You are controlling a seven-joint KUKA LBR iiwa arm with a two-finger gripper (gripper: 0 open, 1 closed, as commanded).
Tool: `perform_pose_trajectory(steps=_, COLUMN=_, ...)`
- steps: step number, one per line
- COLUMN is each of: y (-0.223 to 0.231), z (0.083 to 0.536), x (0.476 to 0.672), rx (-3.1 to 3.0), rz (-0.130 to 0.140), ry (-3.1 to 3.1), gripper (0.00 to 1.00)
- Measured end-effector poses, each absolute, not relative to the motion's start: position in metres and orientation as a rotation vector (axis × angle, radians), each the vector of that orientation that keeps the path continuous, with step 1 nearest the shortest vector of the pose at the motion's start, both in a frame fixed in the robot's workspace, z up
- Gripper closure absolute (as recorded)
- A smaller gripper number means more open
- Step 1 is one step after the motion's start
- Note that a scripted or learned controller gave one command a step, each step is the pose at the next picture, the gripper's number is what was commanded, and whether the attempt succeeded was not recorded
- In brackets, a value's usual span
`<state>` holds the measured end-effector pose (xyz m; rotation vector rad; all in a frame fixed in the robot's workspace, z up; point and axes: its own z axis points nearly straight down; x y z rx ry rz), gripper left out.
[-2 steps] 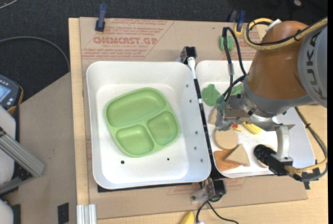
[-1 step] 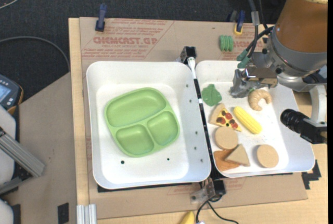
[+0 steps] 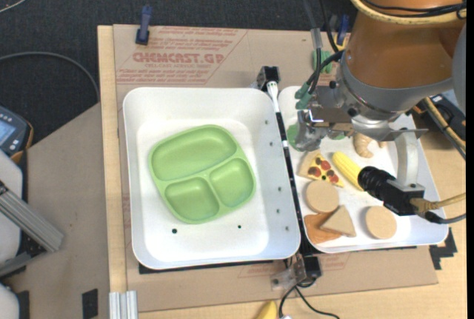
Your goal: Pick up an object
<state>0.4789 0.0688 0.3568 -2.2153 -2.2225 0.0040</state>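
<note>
The gripper point(image 3: 324, 123) hung low over the far end of the right bin point(image 3: 433, 234), close to the wall it shares with the left bin point(image 3: 137, 162). The arm's grey wrist and orange band covered most of it from where I stood, so I could not tell whether it was open or closed, and I saw nothing held in it.

The toy food all lay on the near side of the tool. Closest was a pizza slice point(image 3: 321, 168), just nearside of the gripper and a touch toward the bin's middle. It was small and flat, orange-yellow with dark red dots. Touching its right edge lay a yellow piece point(image 3: 345, 165), perhaps corn, with its long axis running slantwise from far-left to near-right. To my eye the pizza slice was the likeliest target, needing only a short move toward the near wall and then down.

A small beige lump point(image 3: 363, 144) sat just right of the tool. Farther out lay a tan disc point(image 3: 322, 197), a bread wedge point(image 3: 338, 223) and a second disc point(image 3: 380, 222). Something pale green point(image 3: 298, 135) showed at the gripper's left, half hidden. The left bin held a green divided plate point(image 3: 201, 173), well apart.
</note>
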Motion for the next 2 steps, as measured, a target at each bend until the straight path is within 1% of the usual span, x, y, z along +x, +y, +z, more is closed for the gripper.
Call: perform_pose_trajectory(steps=2, y=0.068, z=0.378, x=0.480, rx=-2.221, rz=-0.002, ry=-2.225, gripper=1.00)
